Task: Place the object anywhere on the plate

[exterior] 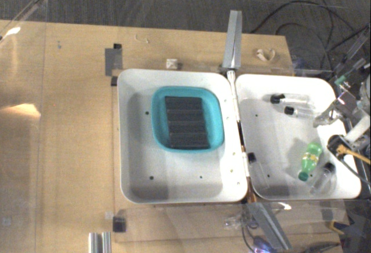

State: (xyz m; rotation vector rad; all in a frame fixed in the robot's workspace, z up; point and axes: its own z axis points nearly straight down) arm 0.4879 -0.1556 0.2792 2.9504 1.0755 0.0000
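While the turquoise plate (187,118) sits at nine o'clock in the left bin (133,182), the green bottle (309,160) lies at four o'clock; jaws' state: cannot tell.

Bright, even light falls from above — the white bins (174,188) look nearly blown out, with soft grey shadows along their inner walls. A pale glare patch (20,109) lies on the wooden bench (64,147) at left. The whole view is slightly soft, grainy — fine detail at right blurs.
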